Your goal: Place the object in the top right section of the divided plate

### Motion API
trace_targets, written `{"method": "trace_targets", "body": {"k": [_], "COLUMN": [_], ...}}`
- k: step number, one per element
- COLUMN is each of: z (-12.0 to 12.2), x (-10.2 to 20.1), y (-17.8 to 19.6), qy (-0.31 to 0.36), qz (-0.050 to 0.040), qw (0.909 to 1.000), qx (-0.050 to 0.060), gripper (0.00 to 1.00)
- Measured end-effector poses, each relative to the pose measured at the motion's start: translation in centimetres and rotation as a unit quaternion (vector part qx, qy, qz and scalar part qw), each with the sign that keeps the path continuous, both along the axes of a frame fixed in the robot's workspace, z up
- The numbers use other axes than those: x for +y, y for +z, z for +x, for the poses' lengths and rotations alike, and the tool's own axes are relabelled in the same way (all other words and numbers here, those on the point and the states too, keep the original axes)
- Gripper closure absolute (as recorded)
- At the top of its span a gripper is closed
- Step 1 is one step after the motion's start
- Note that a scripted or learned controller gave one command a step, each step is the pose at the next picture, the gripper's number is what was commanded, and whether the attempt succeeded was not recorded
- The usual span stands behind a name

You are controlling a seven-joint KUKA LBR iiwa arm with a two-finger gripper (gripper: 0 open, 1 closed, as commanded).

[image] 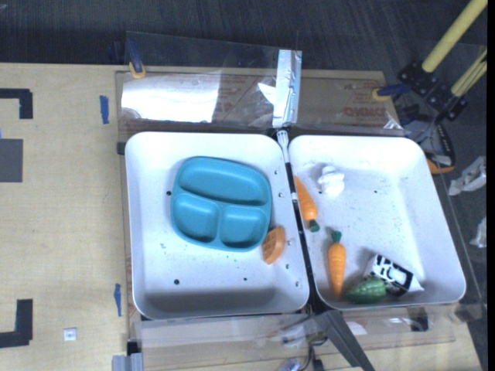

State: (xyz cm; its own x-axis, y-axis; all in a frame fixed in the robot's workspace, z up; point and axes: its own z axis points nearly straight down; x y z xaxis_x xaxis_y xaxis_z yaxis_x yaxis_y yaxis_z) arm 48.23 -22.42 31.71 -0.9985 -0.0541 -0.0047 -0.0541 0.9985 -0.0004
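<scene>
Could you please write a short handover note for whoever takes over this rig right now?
Hand: cannot be judged from this view.
Blue divided plate sits in the left bin; its sections look bare.
An orange piece lies in the left bin at the plate's lower right edge.
Right bin holds two carrots, a white item, a green item and a black-and-white item.
Done: nothing placed. Left: pick the object and place it.

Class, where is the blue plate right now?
The blue plate lies in the left bin, upper middle, with an orange piece touching its lower right edge.
</scene>
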Motion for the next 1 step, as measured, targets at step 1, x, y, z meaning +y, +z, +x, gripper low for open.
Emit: {"method": "trace_targets", "body": {"k": [1], "z": [0.24], "x": [-0.05], "y": [1.03], "qy": [-0.001], "qz": [-0.0003], "qw": [1.0000], "qx": [-0.003], "gripper": [1.00]}}
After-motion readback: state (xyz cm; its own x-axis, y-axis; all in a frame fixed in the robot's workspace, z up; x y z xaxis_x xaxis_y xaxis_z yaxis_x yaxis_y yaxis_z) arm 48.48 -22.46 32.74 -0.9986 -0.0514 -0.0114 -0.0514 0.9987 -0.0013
